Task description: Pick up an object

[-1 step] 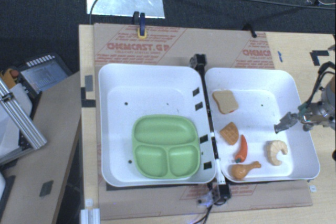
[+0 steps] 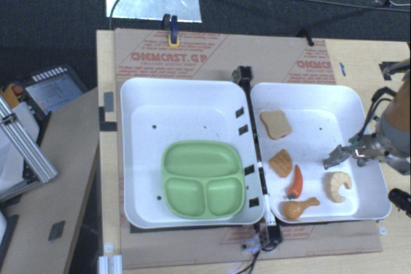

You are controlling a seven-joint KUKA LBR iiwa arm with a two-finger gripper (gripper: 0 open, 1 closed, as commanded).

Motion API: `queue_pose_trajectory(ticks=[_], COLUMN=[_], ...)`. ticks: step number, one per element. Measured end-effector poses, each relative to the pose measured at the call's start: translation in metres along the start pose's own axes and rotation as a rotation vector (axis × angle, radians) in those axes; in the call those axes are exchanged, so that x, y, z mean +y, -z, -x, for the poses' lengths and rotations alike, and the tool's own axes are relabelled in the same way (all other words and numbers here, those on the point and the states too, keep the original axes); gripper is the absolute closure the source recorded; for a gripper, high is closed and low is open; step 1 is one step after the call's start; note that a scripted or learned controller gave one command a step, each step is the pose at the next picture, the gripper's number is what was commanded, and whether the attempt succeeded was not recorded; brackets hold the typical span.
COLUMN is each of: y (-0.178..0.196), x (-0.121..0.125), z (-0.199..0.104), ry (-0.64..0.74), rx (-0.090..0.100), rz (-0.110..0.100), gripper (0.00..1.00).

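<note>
Pincer (image 2: 335,157) above right bin (image 2: 308,96), cardboard (image 2: 192,54) printed "CHEMCAST GP"

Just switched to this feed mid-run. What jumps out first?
The green divided plate stands out, lying alone in the left bin. The right bin holds toy food: a bread slice, a cracker, a red chili, a drumstick and a shrimp. The gripper hangs just above the shrimp.

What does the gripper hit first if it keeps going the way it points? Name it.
The gripper points left across the right bin. Carried straight on, it would probably meet the orange cracker-like piece first, though its height above the bin is unclear, so it may pass over.
</note>
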State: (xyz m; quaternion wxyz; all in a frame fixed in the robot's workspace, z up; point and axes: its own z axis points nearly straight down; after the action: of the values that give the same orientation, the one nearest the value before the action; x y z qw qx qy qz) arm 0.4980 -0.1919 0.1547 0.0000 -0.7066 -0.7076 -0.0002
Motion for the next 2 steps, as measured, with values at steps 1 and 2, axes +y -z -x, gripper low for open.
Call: queue_pose_trajectory(ticks=[1,2], y=[-0.0620,-0.0703], x=[-0.0027,-0.0020], z=[0.0000,-0.0002], ry=[0.000,0.000], rx=[0.001,0.000], rz=[-0.002,0.000], gripper=[0.00,0.00])
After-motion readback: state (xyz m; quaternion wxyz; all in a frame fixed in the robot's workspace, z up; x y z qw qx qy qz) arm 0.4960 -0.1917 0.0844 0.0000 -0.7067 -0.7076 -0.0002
